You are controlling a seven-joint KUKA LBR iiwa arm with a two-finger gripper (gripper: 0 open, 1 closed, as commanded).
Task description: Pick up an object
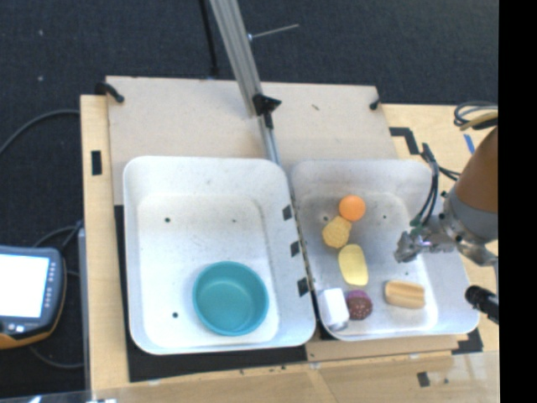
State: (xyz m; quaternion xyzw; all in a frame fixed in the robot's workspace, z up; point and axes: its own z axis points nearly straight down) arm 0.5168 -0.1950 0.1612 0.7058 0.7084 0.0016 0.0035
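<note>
The right bin point(382, 173) holds an orange ball point(352, 208), a yellow rounded lump point(336, 232), a pale yellow oblong piece point(353, 264), a dark red ball point(359, 306), a white block point(335, 306) and a tan bread-like roll point(404, 294). My gripper point(409, 248) hangs over the right part of this bin, above and slightly right of the roll, with nothing seen between its fingers. The arm comes in from the right edge.
A teal bowl point(231, 298) sits in the left bin point(168, 183) near its front. A grey metal pole point(243, 57) slants up from between the bins. A tablet-like screen point(25, 290) lies off the bench at the left.
</note>
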